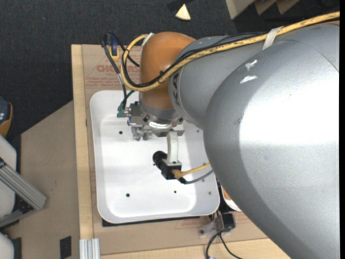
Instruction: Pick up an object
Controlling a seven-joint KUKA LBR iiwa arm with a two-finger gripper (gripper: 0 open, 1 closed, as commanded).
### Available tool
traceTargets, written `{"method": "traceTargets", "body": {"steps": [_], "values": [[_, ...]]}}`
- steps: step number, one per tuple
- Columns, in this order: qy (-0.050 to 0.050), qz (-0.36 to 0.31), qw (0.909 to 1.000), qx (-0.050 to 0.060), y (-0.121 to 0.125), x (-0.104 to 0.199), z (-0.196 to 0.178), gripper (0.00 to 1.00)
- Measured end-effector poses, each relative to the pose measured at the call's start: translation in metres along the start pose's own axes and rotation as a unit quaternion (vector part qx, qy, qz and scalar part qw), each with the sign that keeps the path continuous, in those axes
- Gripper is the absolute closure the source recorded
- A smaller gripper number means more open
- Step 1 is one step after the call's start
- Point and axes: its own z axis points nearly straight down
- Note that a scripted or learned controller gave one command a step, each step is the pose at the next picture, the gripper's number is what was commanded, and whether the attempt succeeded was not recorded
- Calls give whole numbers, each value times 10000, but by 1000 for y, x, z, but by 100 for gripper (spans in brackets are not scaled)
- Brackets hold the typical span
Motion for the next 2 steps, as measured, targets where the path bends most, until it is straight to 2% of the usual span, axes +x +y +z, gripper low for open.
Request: {"method": "traceTargets", "body": {"steps": [1, 2], "values": [[-5, -27, 10000, -24, 60, 20, 6, 100], [-8, -28, 10000, -14, 59, 20, -5, 100]]}}
